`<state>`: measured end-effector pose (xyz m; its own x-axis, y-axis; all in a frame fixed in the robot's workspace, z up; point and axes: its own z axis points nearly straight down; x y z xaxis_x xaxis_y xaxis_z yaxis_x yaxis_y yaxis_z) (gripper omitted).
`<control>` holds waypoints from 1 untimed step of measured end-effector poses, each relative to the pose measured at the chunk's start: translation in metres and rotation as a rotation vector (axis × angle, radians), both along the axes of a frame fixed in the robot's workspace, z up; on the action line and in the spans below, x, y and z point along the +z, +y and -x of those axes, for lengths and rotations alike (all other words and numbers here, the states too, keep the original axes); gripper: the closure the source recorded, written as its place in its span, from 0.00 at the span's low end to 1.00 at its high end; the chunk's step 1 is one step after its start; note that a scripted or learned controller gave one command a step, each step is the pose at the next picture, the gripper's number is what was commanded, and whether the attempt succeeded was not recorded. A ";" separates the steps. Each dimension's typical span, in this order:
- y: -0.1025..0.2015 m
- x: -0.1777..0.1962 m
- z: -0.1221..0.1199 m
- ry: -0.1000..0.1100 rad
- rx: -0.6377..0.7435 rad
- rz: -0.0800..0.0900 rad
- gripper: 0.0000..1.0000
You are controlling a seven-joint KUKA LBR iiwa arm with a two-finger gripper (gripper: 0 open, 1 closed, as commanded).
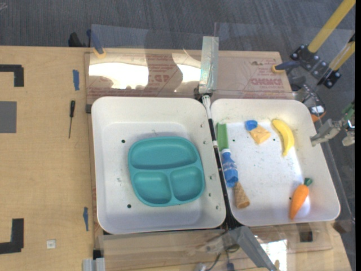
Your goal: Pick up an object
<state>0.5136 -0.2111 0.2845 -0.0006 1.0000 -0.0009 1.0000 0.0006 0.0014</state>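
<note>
The right bin (265, 171) holds several small items. A yellow banana (284, 135) lies near its back right, with an orange wedge (260, 135) and a small blue piece (251, 125) to its left. Along the bin's left wall run a green stick (221, 135), a blue bottle-shaped item (229, 170) and a brown cone (241, 195). An orange carrot with a green top (299, 200) rests at the front right corner. In the left bin (107, 151) sits a teal divided plate (166, 170).
A clear plastic wall (169, 72) and a metal post (208, 64) stand behind the bins. Yellow struts with black clamps (316, 61) and grey metal hardware (327, 130) crowd the right bin's far right side. Cardboard bench surface (39, 151) stretches to the left.
</note>
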 end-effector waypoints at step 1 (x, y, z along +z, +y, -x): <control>0.022 -0.093 0.033 0.006 -0.257 -0.003 0.00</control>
